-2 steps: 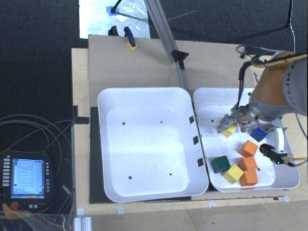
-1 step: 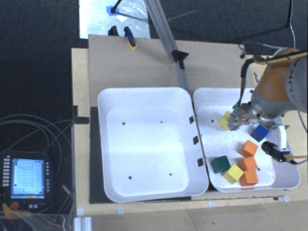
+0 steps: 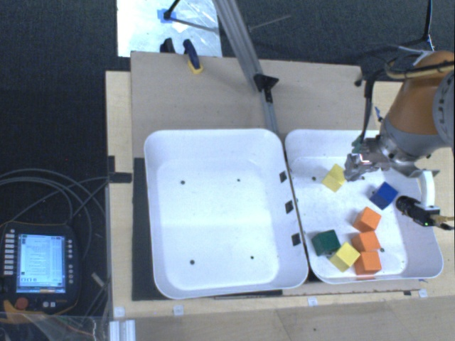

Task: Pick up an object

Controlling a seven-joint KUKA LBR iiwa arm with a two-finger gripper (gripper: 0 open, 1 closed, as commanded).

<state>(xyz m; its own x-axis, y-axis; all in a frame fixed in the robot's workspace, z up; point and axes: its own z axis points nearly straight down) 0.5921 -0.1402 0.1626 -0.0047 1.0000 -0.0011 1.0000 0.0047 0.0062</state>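
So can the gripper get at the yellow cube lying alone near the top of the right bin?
Probably yes. The gripper sits just right of that yellow cube, which lies apart from the blue cube and the cluster of blocks lower in the right bin, so nothing crowds it.

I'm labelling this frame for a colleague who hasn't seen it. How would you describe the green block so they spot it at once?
Look in the right bin, the one the arm reaches into. Near its bottom left corner, close to the wall shared with the left bin, sits the green block, touching a yellow block. It is the only green one; the others are yellow, orange or blue.
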